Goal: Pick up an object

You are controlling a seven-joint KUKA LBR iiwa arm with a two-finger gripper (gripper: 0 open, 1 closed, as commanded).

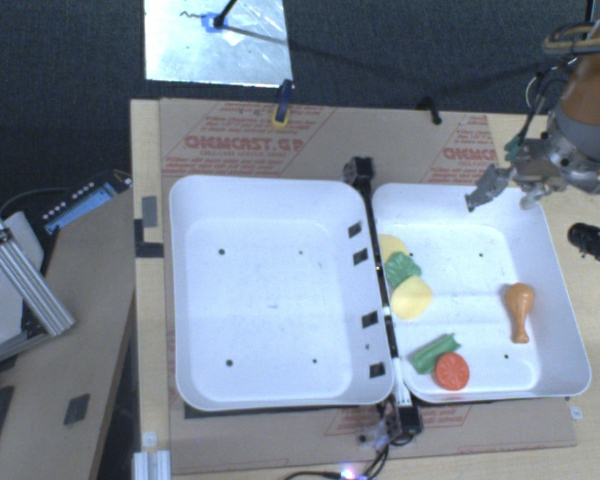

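The gripper (502,190) hangs above the far edge of the right bin (555,268), its 2 jaws spread apart with nothing between them. The left bin (270,218) sits beside it on the desk (100,268).

All the candidate items lie in the right bin. A toy drumstick (519,310) lies alone near the right side, well apart from the rest. Against the divider sit a yellow piece (411,297) with a green leafy piece (401,267) touching its top, and nearer the front corner a green pod (432,349) touching a red tomato-like piece (452,371).

These look like light, stiff plastic play food, likely smooth and somewhat slippery. The drumstick seems the easiest take: isolated, with a narrow shaft the jaws could close across. The round pieces would likely squirt out, and their neighbours and the bin wall crowd the approach.
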